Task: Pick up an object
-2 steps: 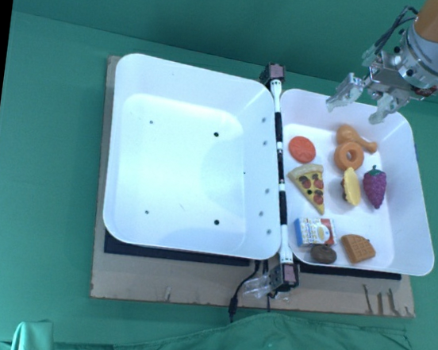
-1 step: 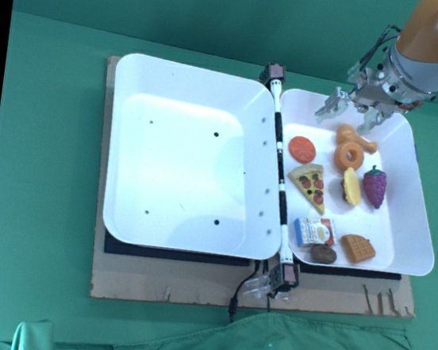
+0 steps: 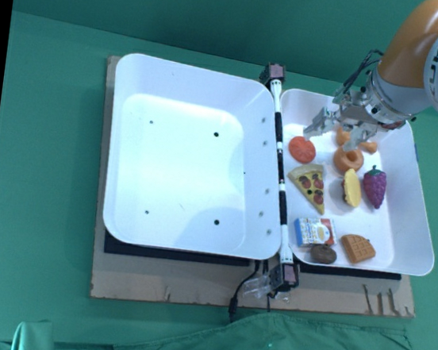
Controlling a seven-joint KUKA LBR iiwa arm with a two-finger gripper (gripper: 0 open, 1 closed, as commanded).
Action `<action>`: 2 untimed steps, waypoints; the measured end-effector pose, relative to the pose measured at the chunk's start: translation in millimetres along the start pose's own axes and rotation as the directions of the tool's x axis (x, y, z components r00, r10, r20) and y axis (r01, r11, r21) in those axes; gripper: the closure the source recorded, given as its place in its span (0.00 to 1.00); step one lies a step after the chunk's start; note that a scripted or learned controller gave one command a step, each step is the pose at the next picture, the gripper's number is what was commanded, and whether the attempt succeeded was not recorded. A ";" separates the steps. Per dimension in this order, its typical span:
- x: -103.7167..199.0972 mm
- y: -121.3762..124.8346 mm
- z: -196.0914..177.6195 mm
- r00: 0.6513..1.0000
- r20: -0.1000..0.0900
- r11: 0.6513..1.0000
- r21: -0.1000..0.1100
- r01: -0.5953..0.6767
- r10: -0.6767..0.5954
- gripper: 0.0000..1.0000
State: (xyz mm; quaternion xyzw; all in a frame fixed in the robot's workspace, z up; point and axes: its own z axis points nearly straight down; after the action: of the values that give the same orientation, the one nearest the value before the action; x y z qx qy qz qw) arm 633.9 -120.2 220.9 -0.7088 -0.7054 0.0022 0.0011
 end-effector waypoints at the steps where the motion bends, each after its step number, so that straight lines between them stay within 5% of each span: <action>1: -1.0 3.4 36.4 1.000 -0.001 1.000 -0.014 0.001 -0.001 0.00; 2: -2.4 6.2 19.4 1.000 0.003 1.000 -0.029 -0.001 0.001 1.00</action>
State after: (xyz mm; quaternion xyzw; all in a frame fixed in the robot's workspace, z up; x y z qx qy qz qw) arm 640.1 -122.6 201.4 -0.7092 -0.7049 -0.0071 -0.0101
